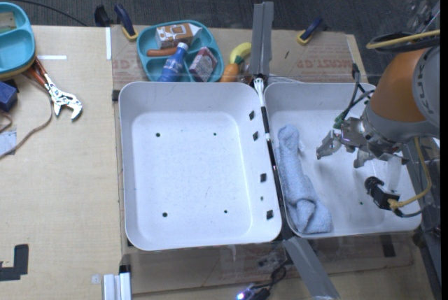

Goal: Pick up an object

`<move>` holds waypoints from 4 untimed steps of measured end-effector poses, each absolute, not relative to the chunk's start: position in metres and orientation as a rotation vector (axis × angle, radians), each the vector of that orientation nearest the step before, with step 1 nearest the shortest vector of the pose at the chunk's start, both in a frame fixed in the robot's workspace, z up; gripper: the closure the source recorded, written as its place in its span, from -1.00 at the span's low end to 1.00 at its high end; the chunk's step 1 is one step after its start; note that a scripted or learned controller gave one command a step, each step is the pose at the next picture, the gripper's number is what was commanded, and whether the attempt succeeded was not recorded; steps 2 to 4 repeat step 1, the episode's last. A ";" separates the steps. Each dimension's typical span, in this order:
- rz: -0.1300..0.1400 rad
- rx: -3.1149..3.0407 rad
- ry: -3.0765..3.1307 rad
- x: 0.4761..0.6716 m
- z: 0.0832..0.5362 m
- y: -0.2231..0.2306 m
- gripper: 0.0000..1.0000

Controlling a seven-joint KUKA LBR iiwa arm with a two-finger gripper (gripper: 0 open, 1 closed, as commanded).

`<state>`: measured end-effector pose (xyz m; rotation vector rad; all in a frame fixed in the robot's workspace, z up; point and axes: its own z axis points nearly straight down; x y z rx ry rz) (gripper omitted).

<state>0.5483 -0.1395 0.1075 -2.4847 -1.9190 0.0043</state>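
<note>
A rolled light-blue towel (299, 183) lies along the left side of the right bin (336, 99), running from mid-bin to its front corner. My gripper (343, 152) hangs over the middle of that bin, a short way right of the towel's upper end and apart from it. The fingers (326, 148) are spread open with nothing between them. The grey arm with its orange band (399, 85) comes in from the right over the bin's far right side.
The left bin (133, 152) sits beside the right one, with a grey divider post (262, 40) at the back. Behind the bins a teal tray (147, 61) holds small items. A wrench (59, 99) lies on the bench at left. A black cable (381, 194) dangles by the wrist.
</note>
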 end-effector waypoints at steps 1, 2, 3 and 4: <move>0.002 -2.560 -1.823 0.605 0.153 -0.214 -1.00; 0.002 -2.560 -1.823 0.605 0.153 -0.214 -1.00; 0.002 -2.560 -1.823 0.605 0.153 -0.214 -1.00; 0.002 -2.560 -1.823 0.605 0.153 -0.214 -1.00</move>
